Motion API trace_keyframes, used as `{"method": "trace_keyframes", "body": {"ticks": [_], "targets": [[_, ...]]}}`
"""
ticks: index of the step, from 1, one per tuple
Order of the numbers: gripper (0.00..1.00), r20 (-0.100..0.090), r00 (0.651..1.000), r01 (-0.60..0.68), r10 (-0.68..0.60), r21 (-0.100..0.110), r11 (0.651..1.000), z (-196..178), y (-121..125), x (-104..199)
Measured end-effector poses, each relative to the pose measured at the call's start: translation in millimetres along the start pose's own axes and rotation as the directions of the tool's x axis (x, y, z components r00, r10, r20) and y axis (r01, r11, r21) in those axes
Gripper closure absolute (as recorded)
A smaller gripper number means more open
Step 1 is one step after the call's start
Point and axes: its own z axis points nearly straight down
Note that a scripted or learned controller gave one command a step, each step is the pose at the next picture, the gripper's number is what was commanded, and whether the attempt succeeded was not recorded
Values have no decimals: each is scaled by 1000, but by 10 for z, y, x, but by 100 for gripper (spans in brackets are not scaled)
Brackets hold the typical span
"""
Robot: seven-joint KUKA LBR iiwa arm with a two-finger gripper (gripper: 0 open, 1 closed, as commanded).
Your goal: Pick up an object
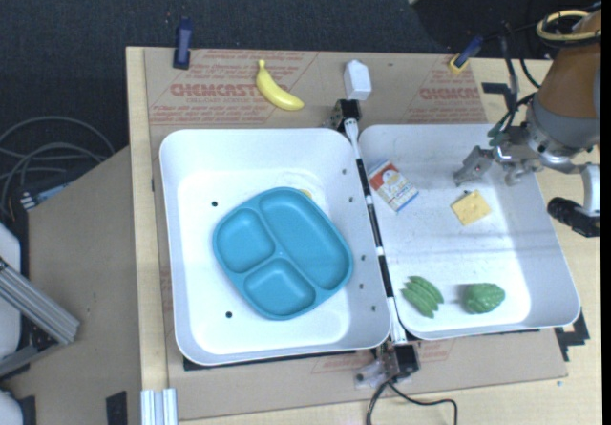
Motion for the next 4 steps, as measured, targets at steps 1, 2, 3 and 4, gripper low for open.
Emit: {"method": "trace_keyframes", "body": {"ticks": [1,2,3,4], "targets": [[0,0,1000,0,0,-1,1000,268,-196,66],[100,2,1000,0,0,-5,1000,158,-186,65],[100,4,1000,0,0,-7,1000,-303,-346,-68],[100,0,1000,1,-1,-2,1000,-253,-578,504]]}}
